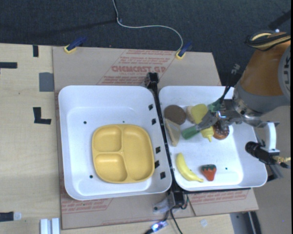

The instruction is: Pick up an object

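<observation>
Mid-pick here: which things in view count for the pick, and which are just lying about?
For the pick: gripper over the right bin; the cluster under it: brown round piece, yellow piece, green piece; further off, banana, strawberry.

Lying about: yellow divided plate in the left bin, white cable.

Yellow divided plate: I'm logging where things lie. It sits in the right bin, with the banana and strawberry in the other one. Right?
Not quite. The camera view shows the yellow divided plate in the left bin; the banana and strawberry do lie in the other one, the right bin.
</observation>
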Tool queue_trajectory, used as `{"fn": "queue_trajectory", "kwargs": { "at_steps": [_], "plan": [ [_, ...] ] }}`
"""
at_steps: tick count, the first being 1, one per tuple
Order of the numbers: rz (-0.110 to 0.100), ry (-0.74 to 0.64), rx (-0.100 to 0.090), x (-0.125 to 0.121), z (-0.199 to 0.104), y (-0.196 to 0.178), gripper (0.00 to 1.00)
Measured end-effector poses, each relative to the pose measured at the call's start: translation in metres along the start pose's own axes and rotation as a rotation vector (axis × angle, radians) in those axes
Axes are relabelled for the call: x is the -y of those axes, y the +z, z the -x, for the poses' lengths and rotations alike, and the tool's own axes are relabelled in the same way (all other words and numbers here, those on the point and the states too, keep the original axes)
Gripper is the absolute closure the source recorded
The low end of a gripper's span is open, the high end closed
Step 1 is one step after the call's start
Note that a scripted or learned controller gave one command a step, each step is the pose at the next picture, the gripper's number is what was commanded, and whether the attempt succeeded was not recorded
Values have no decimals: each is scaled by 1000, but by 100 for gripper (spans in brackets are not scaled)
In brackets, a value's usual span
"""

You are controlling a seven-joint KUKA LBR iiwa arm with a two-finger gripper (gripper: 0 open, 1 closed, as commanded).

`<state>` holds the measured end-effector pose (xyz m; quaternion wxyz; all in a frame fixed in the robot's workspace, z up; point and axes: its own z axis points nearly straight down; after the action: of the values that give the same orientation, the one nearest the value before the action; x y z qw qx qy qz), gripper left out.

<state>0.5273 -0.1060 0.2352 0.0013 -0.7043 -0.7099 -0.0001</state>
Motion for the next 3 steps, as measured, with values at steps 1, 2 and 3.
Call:
{"fn": "queue_trajectory", "kwargs": {
  "at_steps": [1, 2, 3],
  "plan": [
    [-1, 1, 1, -14, -55, 5, 100],
    [-3, 6, 2, -10, -73, 22, 100],
    [1, 6, 2, -10, -78, 2, 100]
  ]
}}
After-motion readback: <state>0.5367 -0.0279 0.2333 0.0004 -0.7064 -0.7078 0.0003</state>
